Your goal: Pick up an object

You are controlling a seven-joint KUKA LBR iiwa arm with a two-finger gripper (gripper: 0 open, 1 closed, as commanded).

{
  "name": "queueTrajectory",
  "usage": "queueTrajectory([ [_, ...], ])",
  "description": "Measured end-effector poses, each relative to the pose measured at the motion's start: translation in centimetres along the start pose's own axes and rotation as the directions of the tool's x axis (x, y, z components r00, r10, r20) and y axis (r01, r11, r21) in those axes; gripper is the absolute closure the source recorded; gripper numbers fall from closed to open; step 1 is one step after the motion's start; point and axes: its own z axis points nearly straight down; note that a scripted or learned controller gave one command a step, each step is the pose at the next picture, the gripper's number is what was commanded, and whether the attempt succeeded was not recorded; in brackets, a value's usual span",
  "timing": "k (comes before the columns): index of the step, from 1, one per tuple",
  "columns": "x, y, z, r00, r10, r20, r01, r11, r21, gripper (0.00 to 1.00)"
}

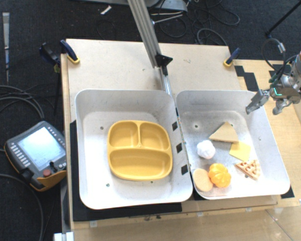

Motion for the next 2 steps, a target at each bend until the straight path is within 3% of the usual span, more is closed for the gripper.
queueTrajectory([
  [2,-0.5,-0.2,10.4,1.000,0.004,0.000,-0.004,1.000,-0.001,0.00],
])
